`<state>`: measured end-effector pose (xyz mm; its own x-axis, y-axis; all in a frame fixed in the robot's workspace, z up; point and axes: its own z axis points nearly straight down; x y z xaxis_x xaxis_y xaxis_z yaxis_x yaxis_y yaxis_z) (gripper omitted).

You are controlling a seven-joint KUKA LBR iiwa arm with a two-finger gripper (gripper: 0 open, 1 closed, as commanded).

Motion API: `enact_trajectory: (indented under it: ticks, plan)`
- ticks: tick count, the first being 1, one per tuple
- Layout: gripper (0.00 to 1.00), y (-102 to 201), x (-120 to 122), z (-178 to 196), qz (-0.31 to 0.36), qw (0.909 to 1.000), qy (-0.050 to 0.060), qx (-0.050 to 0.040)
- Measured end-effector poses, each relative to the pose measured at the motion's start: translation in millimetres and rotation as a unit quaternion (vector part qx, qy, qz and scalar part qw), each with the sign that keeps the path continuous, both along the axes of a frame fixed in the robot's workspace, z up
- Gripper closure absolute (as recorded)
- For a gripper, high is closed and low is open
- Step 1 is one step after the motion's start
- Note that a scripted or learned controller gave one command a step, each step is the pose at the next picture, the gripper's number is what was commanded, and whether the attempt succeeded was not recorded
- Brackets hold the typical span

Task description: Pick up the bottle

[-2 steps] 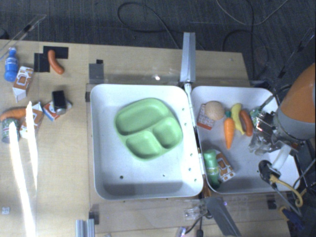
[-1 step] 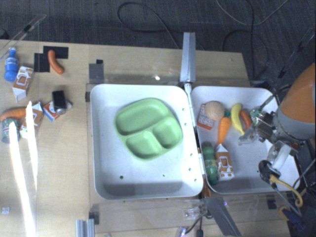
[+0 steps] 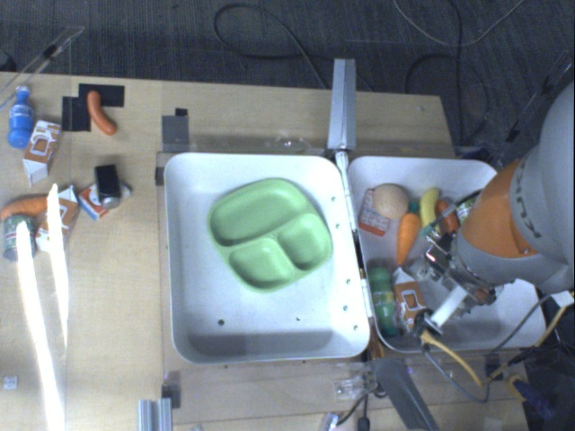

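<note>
a green, see-through bottle point(image 3: 382, 296) lies against the left wall of the right bin point(image 3: 503, 329). just right of it the gripper point(image 3: 428, 277) sits low over a small carton point(image 3: 411, 300); how far open it is, i cannot tell.

1. A robotics laboratory is suggested: a grey robot arm with an orange band point(image 3: 512, 214) is seen at the right end of a pale wooden bench point(image 3: 117, 330).
2. Two shallow white plastic bins point(image 3: 177, 268) are set on the bench, divided by a grey aluminium rail point(image 3: 342, 106).
3. Loose black cables point(image 3: 286, 32) are trailed over dark carpet point(image 3: 135, 7) behind the bench.
</note>
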<state>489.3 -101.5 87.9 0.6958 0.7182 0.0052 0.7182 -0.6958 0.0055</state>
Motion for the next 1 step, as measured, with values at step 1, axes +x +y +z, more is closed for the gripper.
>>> enact_trajectory:
  ticks: [1]
  plan:
    - [0.0,56.2,-2.7,94.4,-0.076,0.9971,0.006,0.0004]
